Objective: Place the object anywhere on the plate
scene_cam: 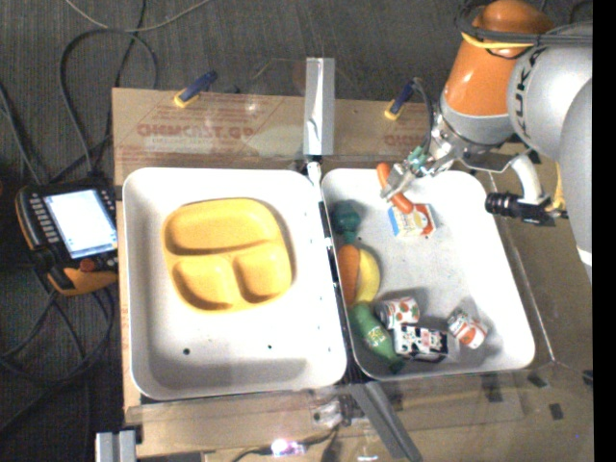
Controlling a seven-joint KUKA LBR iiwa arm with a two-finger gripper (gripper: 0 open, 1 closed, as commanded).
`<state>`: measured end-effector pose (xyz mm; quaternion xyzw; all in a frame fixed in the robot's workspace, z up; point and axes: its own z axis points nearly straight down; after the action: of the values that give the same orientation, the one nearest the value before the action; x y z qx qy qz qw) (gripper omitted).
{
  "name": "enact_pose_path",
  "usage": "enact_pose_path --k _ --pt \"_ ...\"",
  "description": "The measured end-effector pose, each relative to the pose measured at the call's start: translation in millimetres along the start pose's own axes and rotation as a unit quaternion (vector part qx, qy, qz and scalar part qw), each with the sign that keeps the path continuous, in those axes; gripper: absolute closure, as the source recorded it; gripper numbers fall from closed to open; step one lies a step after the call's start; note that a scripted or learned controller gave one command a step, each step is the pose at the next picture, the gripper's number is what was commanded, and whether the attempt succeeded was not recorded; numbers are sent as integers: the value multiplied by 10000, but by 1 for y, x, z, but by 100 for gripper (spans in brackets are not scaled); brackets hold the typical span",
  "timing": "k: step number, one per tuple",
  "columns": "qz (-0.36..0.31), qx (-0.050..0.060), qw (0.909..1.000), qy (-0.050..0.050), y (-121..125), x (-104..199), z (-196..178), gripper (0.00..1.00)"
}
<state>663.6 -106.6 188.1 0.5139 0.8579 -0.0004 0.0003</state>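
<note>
Camera view puts my pincer (pixel 404 183) over the far edge of the right bin (pixel 500 258), near its far left corner, hanging from the grey arm (pixel 539 75) with its orange band. I see a small orange-red object (pixel 392 180) right at the fingertips, though I cannot tell whether the fingers are clamped on it or merely beside it. Just beneath lies a little white and blue carton (pixel 412 220). Along the bin's left wall sit a dark green piece (pixel 346 219), a carrot (pixel 348 266) and a banana (pixel 368 273) touching each other. Toward the near edge lie a green vegetable (pixel 366 329) and three small cartons (pixel 423 339). The yellow plate (pixel 229 253), divided into compartments, rests in the left bin (pixel 154 354).
</note>
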Motion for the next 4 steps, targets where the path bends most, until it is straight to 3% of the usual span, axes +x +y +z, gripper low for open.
enact_pose_path --k 1,2,3,4 --pt "-8 -8 10000 3 1 1 -9 100" --pt "-897 1 9960 3 42 71 4 100" --pt "-1298 -3 9915 5 60 150 4 100" --pt "-2329 -2 9725 5 80 223 16 100"
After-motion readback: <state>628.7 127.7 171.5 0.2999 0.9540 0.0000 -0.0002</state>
